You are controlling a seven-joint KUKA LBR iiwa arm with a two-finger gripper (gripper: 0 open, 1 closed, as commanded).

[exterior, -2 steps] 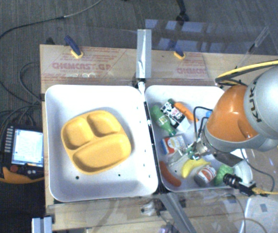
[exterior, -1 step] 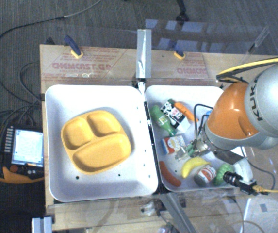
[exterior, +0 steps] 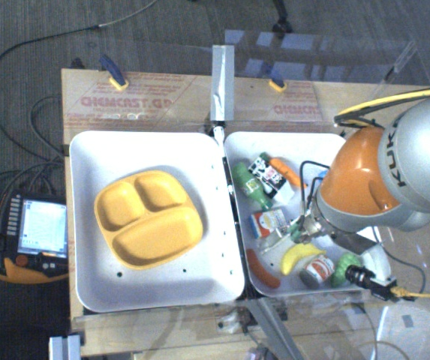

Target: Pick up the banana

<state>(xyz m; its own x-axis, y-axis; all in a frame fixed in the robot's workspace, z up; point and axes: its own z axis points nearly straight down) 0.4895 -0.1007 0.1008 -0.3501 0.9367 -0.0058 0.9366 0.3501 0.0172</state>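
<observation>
The yellow banana lies in the right bin, near its front edge, curved with one end pointing left. My gripper hangs just above and behind the banana, below the orange wrist band. The banana rests on the bin floor among other items and nothing appears to lift it.
Around the banana lie a red pepper, a tin can, a green broccoli piece and a small carton. A green bottle and an orange carrot sit further back. A yellow divided plate lies in the left bin.
</observation>
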